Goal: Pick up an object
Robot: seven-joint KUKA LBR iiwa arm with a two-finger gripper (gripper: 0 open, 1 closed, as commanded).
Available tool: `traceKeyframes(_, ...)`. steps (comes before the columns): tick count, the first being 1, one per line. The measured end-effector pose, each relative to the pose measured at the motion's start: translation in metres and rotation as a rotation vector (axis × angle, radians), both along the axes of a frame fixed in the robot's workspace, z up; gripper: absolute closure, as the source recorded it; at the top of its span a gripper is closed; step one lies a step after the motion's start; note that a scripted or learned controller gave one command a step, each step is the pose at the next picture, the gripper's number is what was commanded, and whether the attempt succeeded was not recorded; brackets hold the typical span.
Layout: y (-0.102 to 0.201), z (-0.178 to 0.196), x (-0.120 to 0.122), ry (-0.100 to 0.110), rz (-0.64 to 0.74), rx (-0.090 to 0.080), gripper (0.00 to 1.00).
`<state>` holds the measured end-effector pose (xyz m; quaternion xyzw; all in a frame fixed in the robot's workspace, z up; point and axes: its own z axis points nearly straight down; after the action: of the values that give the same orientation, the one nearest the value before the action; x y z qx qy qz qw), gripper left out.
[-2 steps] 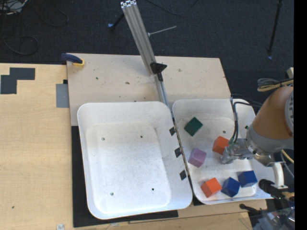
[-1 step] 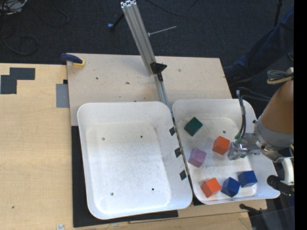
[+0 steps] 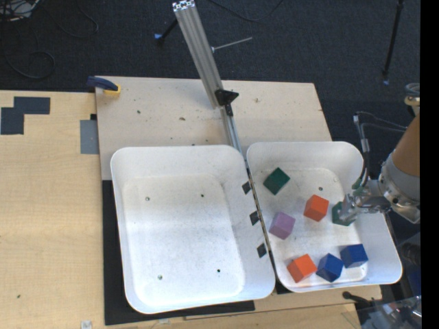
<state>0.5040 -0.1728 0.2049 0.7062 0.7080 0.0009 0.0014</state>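
Both bins are white — the left bin [image 3: 178, 225] shows small dark specks. In the right bin [image 3: 302, 156] lie a dark green cube [image 3: 276, 181], two orange cubes [image 3: 315, 208] [image 3: 300, 267], a lilac cube [image 3: 282, 225] and two blue cubes [image 3: 330, 266] [image 3: 353, 255]. The worktop [image 3: 48, 204] is pale wood — with grey patches.

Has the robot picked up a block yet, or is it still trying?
Done: the gripper is down in the right bin, beside the orange cube. In hand: something dark green sits at its tip, but I can't tell whether it is gripped. Left: lifting; nothing is clearly off the floor. The other blocks lie loose.
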Motion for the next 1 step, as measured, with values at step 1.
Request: traceKeyframes(1, -0.0009, 0.0438, 0.0011, 0.0, 0.0, 0.0, 1.0)
